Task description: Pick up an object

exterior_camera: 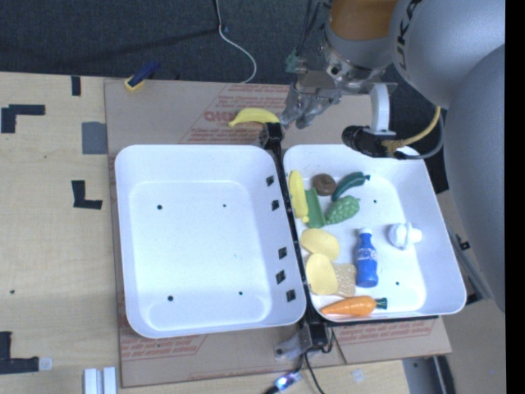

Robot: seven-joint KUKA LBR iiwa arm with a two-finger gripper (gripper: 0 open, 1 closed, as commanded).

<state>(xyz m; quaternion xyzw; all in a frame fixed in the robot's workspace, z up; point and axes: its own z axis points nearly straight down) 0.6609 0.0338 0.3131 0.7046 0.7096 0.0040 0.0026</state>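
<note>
My arm (pixel 459 31) was smooth, satin grey metal. Both bins (pixel 131 220) were glossy white plastic. The board (pixel 164 113) beneath looked like matt brown cardboard.

**Where things sit around my two bins**

My two bins stand side by side on the bench, the left bin (pixel 197 236) touching the right bin (pixel 410 220) along a shared edge. My gripper (pixel 305 112) hangs behind that edge, beyond the bins. A banana (pixel 254 117) lies on the bench just left of it, behind the left bin. In the right bin, a corn cob (pixel 296 195) lies against the left wall, a bottle (pixel 366 258) near the middle, a carrot (pixel 351 306) along the front wall.
</note>
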